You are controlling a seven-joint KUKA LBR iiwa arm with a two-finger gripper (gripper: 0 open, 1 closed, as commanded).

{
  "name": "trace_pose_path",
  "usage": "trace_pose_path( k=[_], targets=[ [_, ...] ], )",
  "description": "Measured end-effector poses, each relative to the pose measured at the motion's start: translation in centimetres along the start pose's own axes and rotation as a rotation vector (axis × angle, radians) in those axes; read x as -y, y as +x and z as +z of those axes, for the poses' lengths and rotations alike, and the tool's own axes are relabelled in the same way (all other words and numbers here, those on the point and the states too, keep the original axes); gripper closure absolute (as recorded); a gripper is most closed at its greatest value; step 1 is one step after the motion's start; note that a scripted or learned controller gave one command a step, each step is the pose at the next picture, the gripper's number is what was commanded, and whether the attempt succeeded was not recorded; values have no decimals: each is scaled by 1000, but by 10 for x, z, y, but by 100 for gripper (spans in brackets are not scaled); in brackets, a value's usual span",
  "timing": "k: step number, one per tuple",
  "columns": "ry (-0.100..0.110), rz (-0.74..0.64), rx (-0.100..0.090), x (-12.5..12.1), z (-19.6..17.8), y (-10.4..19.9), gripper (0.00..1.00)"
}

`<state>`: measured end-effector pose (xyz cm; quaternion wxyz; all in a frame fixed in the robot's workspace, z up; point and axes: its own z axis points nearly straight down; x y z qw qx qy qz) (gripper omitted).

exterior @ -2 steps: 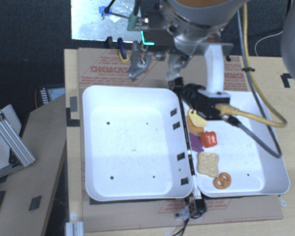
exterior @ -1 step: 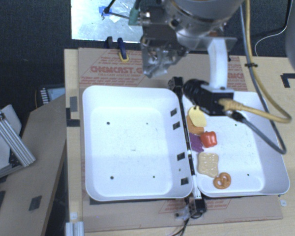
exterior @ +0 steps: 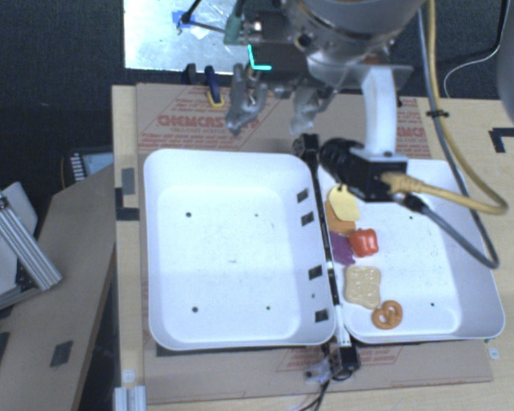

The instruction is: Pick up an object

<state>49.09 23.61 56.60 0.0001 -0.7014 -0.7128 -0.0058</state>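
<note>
Gripper point(exterior: 272, 110) hangs above the far rim of the left bin point(exterior: 167, 165), close to the wall shared by the two bins. Its two fingers point(exterior: 242, 105) are spread well apart, with nothing between them. The arm enters from the top right.

Candidate objects for pickup all lie in the right bin point(exterior: 463, 302), in a column close along its left wall, and all are apart from the gripper:
- yellow piece point(exterior: 343, 201), farthest in the column, overlapping an orange piece point(exterior: 340, 224) just on its near side;
- red piece point(exterior: 364, 242), just right of the orange one;
- purple piece point(exterior: 337, 248), touching the red piece on its left and partly covered by it;
- beige cracker point(exterior: 363, 285), lying flat, near side of the purple piece;
- pretzel point(exterior: 387, 315), nearest of the column, just beside the cracker's near right corner.

The left bin's floor shows a few small dark specks. Both bins sit on a cardboard sheet point(exterior: 188, 118) with red lettering, visible along the far edge.
</note>
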Motion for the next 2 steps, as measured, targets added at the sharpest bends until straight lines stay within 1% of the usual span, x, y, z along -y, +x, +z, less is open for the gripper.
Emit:
trace_pose_path(
  k=[1, 2],
  targets=[
    [-3, -2, -2, 0, -12, 0, 100],
    [-2, -3, -2, 0, -11, 0, 0]
  ],
)
